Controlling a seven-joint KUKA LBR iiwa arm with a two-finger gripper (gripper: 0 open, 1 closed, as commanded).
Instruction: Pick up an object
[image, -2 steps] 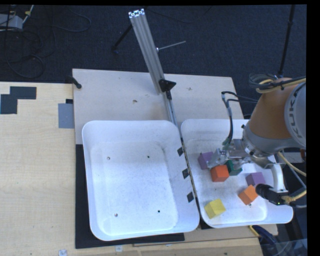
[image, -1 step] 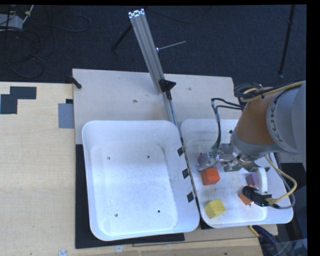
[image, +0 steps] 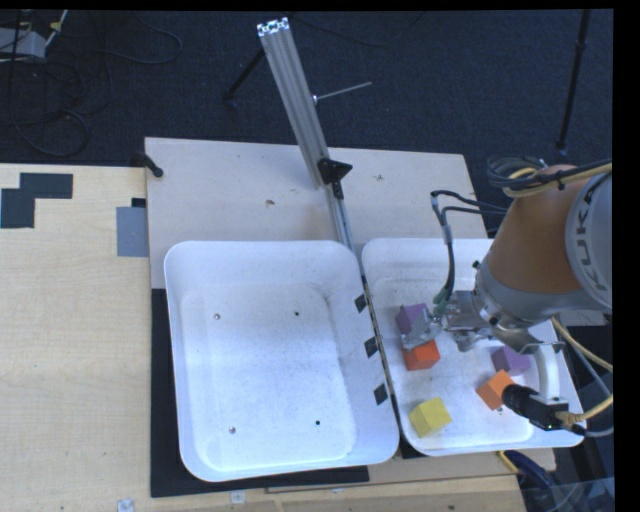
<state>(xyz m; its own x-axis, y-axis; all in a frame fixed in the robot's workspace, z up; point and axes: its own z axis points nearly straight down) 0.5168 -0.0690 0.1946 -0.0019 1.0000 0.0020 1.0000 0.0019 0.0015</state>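
The end effector hangs low in the right bin, so a grasp seems intended. Its opening I cannot tell. An orange-red cube lies just below it, a purple block beside.

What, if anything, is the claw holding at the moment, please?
It cannot be told: the claw sits low among the purple block and red block.
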